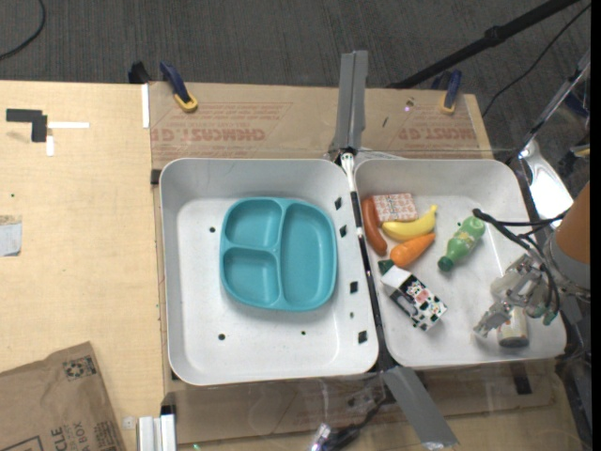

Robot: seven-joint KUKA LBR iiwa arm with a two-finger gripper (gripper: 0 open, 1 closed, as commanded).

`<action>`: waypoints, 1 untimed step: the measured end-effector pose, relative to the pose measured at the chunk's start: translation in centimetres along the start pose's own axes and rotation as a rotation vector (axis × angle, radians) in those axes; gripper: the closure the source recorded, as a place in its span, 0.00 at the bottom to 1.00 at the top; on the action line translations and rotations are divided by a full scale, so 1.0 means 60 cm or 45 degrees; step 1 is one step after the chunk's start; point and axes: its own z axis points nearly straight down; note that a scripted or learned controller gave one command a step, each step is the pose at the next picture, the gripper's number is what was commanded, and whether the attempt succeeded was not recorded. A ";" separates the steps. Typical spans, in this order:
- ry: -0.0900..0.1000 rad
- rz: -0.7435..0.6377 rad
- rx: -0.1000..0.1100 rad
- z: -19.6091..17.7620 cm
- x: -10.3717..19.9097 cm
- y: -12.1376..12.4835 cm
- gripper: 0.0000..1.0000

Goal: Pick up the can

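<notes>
We see the hand (504, 318) low over what seems to be the can (515, 336), in the right bin (460, 341) corner nearest the arm; we cannot tell if the hand is apart or together, and the close wall may make the can slip.

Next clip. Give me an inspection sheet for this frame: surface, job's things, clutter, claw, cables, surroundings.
Surface: left bin holds a teal divided plate; right bin holds the rest.
Job's things: pale rounded thing beneath the claw, possibly the can; not certain.
Clutter: banana, carrot, sausage, green bottle, cow-print carton, pink box, all in the right bin.
Claw: claw low in the right bin's near right corner; whether it holds anything cannot be told.
Cables: black cable loops over the right bin.
Surroundings: wooden bench, cardboard sheet, clamp.
</notes>
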 end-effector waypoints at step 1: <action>-0.002 0.067 0.000 -0.260 -0.014 0.010 0.00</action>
